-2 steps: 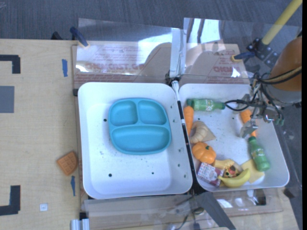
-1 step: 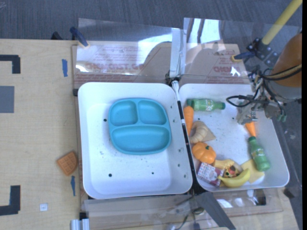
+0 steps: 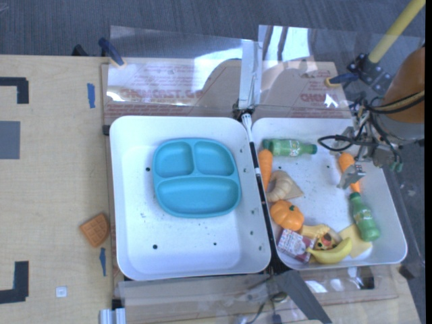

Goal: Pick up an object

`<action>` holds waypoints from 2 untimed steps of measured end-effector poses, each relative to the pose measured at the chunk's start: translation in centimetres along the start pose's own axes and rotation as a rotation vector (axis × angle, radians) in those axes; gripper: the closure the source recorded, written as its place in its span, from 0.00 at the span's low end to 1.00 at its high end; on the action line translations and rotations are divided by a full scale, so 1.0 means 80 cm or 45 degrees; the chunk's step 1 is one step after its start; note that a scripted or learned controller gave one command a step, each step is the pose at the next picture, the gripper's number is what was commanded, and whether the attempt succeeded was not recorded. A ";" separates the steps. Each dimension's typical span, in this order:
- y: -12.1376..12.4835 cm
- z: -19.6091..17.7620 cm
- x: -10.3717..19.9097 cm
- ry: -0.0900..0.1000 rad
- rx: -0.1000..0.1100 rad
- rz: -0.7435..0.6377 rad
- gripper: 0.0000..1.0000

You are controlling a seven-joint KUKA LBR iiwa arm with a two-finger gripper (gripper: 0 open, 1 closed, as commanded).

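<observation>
The arm reaches in from the right, its gripper [image 3: 352, 174] low over the far right part of the right bin [image 3: 395, 245]. Whether the jaws are apart or together cannot be told; cables and the wrist hide them. A small orange piece [image 3: 346, 160] lies right at the gripper, too small to identify, and contact cannot be confirmed.

Contents of the right bin: a green bottle [image 3: 289, 147] on its side along the far wall; an upright-lying carrot [image 3: 265, 167] against the left wall; a tan cone-shaped item [image 3: 284, 187] beside it; an orange pumpkin [image 3: 288, 215] nearer the front; a red and white packet [image 3: 292, 243] at the front left; a yellow banana [image 3: 335, 250] along the front wall; a second green bottle [image 3: 364, 220], with an orange cap, just below the gripper.

The left bin [image 3: 131, 248] carries a blue divided plate [image 3: 196, 177] with three compartments. A waffle-like brown piece [image 3: 95, 229] lies on the table [image 3: 47, 181], left of the bins.
</observation>
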State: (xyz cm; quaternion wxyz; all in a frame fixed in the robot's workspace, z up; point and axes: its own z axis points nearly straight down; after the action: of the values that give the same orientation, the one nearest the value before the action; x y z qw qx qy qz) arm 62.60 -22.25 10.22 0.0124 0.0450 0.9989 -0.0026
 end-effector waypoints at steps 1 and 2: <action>-0.002 0.017 0.016 0.023 -0.004 0.147 0.00; -0.002 -0.002 0.010 0.003 0.000 0.145 1.00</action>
State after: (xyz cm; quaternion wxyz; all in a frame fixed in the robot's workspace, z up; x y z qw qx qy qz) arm 61.82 -22.37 10.33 0.0115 0.1016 0.9948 -0.0019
